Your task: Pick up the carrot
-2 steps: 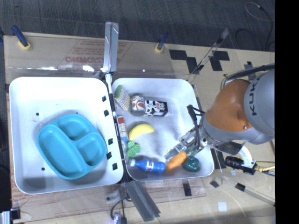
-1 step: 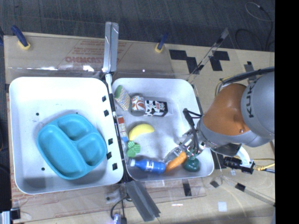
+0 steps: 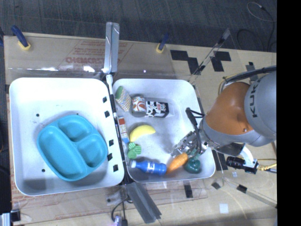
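The small orange plastic carrot [image 3: 178, 162] lies near the right white bin's [image 3: 165, 85] front right corner. The fingers [image 3: 188, 146] hover just above it; their opening cannot be told. Approach step; next, descend and close.

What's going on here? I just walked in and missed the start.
A robot arm reaches in from the right, its claw low in the right bin, just above the carrot. The carrot lies on the bin floor between a blue bottle and a green toy, not lifted. A blue tray sits in the left bin.
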Robot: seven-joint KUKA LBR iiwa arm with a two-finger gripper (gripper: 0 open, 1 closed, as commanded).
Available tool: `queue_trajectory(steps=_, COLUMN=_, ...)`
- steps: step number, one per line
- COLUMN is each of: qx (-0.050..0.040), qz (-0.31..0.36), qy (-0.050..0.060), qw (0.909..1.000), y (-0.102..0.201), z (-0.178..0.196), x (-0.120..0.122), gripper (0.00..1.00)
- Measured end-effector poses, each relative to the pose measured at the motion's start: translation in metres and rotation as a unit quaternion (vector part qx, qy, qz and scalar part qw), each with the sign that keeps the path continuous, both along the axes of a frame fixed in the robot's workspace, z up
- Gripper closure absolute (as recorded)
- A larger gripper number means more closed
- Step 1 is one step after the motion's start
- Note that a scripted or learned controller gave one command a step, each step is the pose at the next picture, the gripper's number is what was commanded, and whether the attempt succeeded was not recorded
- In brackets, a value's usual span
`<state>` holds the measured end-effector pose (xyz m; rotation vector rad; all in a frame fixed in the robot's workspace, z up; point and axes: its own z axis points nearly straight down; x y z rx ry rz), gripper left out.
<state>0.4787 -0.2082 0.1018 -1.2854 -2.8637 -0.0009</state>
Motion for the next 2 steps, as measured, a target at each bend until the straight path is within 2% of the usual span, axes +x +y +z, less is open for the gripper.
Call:
queue_trajectory(steps=1, qx=-0.0001, qz=0.0, qy=0.0, qw=1.0, y=0.0, z=0.0, x=0.0, gripper=0.0)
queue_trajectory(steps=2, qx=0.0002, qz=0.003, qy=0.0, qw=1.0, y=0.0008, z=0.0094, x=0.0009, gripper=1.0)
